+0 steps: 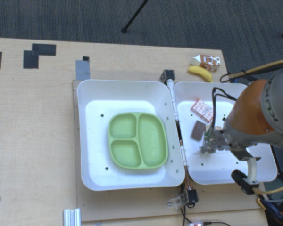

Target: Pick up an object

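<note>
The arm [254, 114] reaches in from the right, and its grey body and orange band cover much of the right bin [226, 171]. We see the claw [208, 142] low over that bin's floor, but it is small and dark against the wrist, and we cannot tell how it stands, nor whether anything sits in it.

Just to the claw's left lies a small dark grey block [198, 130], seemingly apart from it, though the gap is hard to judge. Above the block, a red-and-white patterned packet [202, 109] rests near the bin's upper wall. Black cables loop above the arm and run off the right edge.

The left bin [92, 140] holds a pale green divided plate [137, 141] with three compartments, lying flat in its middle. Clamps sit at the seam between the bins.

On the light wooden desk [33, 140] beyond the right bin lie a banana [200, 73] and a small orange-and-white carton [208, 60], close together. Black tape patches mark the desk's far left. Behind it, dark carpet carries a thin black stand leg.
</note>
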Motion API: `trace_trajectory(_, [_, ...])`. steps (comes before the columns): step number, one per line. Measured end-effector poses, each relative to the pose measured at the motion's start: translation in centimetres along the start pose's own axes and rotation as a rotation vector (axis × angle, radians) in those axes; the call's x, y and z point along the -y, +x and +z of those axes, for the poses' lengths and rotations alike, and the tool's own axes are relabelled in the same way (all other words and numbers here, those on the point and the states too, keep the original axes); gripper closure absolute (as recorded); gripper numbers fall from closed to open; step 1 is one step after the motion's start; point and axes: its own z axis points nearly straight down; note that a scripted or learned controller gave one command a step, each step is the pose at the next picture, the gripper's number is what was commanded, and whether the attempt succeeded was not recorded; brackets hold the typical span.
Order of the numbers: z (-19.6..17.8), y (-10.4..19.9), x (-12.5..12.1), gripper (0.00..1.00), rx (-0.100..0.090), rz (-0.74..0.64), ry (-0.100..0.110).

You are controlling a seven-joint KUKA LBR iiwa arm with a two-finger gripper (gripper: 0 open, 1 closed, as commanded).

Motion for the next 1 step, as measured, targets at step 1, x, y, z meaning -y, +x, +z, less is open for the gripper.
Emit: trace_trajectory(1, [-8.69, 6.83, -4.07, 1.0, -0.003, -0.003, 0.008])
